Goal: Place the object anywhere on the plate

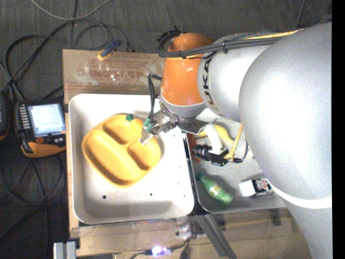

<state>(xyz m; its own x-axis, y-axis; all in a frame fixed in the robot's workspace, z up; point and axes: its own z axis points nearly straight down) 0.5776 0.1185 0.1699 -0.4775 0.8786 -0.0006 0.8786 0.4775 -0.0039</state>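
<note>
The grey arm [280,107] fills the right and upper right of the frame, its orange band [183,80] sitting at upper centre above the wrist. From there the wrist slants down and to the left over the seam between the two bins. The left white bin [97,198] takes the centre-left of the frame and holds the yellow sectioned plate [116,155], tilted diagonally in the bin's upper half. The gripper [146,134] hangs over the plate's upper right rim, its tips just above the yellow surface. Whether the fingers are apart or together cannot be told at this size. A small green object [129,118] lies at the plate's top edge, just left of and above the gripper tips. The right bin [264,201], lower centre-right, holds a green bottle [215,190], a small white box [254,186] and a yellow item [221,136] partly under the arm.
</note>
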